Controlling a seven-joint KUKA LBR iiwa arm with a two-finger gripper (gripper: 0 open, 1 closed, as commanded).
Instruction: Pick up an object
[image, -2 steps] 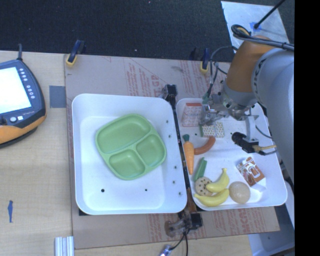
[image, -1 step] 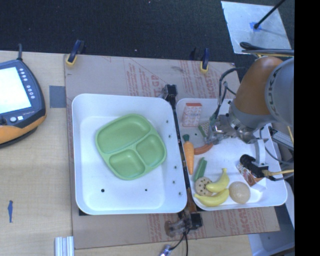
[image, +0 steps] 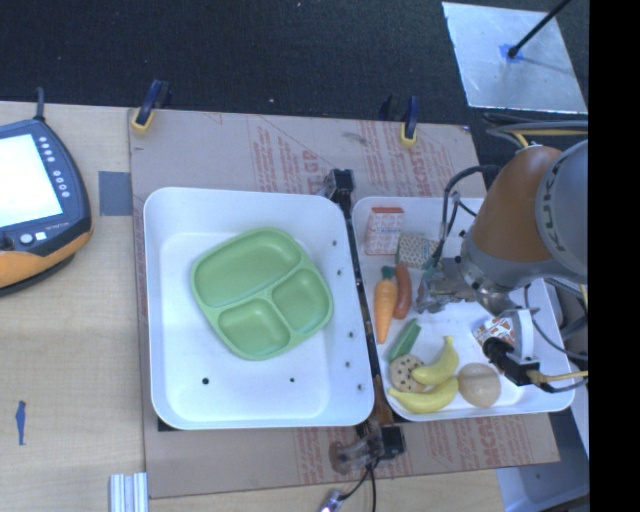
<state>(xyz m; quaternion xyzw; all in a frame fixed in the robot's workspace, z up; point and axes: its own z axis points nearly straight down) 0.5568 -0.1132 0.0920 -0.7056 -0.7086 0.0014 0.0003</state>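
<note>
I look down on my bench and see two white bins side by side. The left bin (image: 180, 380) has a green plate (image: 262, 293) with three parts lying in the middle of it.

The right bin (image: 455, 325) is where the toys are (there are lots of them). At the far end there is a small box (image: 383, 230) with a speckled block (image: 413, 249) just beside it on the right. Nearer to me a carrot (image: 383, 308) lies along the left wall, and a red sausage (image: 403, 290) lies touching it on the right. A green pickle (image: 405, 340) lies just near of them. At the near end I see a brown cookie (image: 403, 373), two yellow bananas (image: 428, 385) and a pale ball (image: 479, 384), all packed close together.

My arm comes in from the right. The gripper (image: 432, 293) is over the middle of the right bin, just to the right of the red sausage. I cannot tell if the gripper is open or closed, and I see no toy held in it.

Far off to the left, a tablet (image: 30, 200) with a bright screen lies on the bench.
</note>
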